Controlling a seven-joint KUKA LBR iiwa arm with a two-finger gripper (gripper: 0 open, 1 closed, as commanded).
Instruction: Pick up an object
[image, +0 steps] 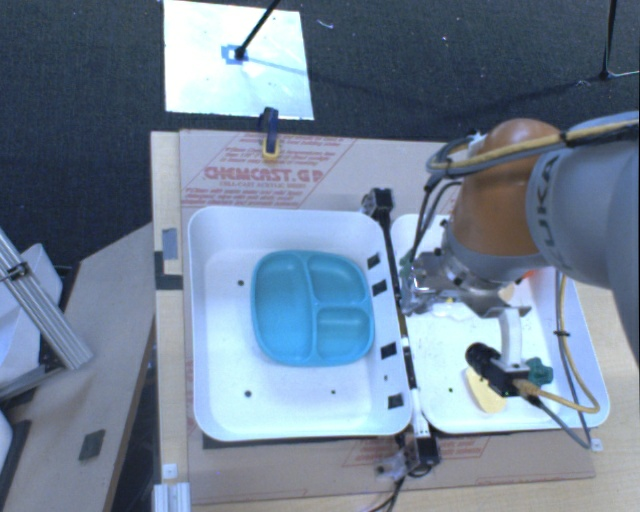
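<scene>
My gripper (438, 292) hangs under the orange-banded wrist over the middle of the right bin (440, 415), close to the divider between the bins. A pale yellow flat object (486, 396) lies near that bin's front. A small teal object (541, 373) sits just to its right. A white object (452, 310) lies on the bin floor right below the gripper, partly hidden by it. In the left bin (215, 400) rests a blue divided plate (305, 305), well apart from the gripper.
The arm covers most of the right bin's back half. Black clips run along the divider (392, 300) between the bins. A cardboard sheet (265, 170) lies under the bins, with a yellow-and-black clamp (270, 135) at its far edge.
</scene>
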